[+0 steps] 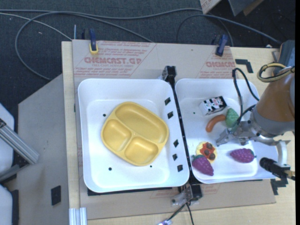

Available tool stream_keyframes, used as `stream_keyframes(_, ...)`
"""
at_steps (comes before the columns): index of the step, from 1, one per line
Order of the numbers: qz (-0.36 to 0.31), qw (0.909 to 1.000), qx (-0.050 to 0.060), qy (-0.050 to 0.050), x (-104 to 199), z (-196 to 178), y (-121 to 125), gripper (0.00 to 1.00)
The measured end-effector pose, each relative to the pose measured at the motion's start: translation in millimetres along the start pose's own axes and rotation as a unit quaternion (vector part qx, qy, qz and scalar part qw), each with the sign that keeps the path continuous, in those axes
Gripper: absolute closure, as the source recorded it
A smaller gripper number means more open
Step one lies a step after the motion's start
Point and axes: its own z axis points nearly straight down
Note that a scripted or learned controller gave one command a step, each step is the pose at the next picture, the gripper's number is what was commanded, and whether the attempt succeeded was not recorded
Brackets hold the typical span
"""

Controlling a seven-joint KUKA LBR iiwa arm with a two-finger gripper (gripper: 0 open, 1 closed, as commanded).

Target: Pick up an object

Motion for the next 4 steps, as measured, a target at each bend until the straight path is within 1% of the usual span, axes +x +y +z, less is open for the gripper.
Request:
stream_keyframes(1,0.000,1.0000,-0.003,-0.001,-1,-14,1,1.00)
stream_keyframes(2,-0.001,1.0000,-0.005,-0.002,9,-65,6,1.00)
stream_keyframes(3,-0.001,1.0000,-0.005,-0.002,5,-111,13,1.00)
stream_keyframes(4,0.000,1.0000,-0.004,-0.002,5,-129,14,1.00)
